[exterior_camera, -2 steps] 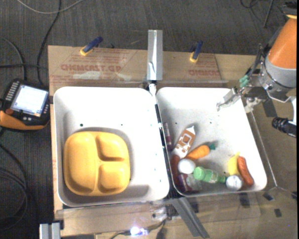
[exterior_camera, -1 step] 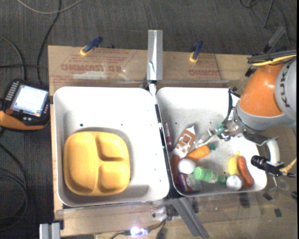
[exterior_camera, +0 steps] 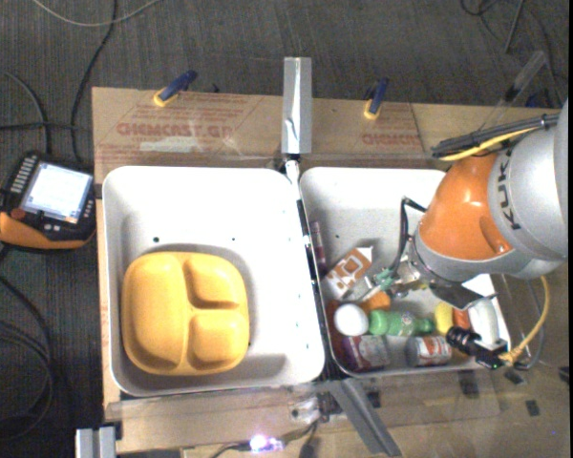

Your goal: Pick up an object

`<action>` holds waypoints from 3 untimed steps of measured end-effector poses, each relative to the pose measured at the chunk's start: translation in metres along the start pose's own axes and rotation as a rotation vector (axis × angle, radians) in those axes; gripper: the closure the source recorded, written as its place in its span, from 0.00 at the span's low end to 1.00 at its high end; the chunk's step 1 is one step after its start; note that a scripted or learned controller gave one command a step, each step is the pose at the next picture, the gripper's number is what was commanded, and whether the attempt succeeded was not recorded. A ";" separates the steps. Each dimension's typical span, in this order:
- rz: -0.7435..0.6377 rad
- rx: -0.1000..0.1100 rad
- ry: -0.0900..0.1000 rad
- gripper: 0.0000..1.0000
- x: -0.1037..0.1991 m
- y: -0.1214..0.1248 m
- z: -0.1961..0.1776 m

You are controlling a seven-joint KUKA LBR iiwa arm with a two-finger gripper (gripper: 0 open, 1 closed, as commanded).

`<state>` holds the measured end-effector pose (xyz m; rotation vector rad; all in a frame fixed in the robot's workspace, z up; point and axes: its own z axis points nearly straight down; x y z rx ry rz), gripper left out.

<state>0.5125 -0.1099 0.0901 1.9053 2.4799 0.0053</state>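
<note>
The arm's orange band [exterior_camera: 463, 222] and grey wrist are covering the right part of the right bin [exterior_camera: 363, 194], hiding the floor there and part of the pile of things. The tool [exterior_camera: 401, 280] is sitting under the wrist, its tips too small and cluttered to make out. A green bottle [exterior_camera: 401, 324] and a can [exterior_camera: 428, 351] are lying half masked among their neighbours, and their labels are blurring beyond reading. The small box [exterior_camera: 349, 270] is showing print too fine to tell. The grey arm is running off the right edge.
</note>
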 end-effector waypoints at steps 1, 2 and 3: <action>0.001 -0.005 -0.002 1.00 -0.001 0.002 -0.010; 0.072 0.013 0.004 1.00 0.007 0.123 -0.129; 0.139 0.015 0.004 1.00 -0.048 0.126 -0.104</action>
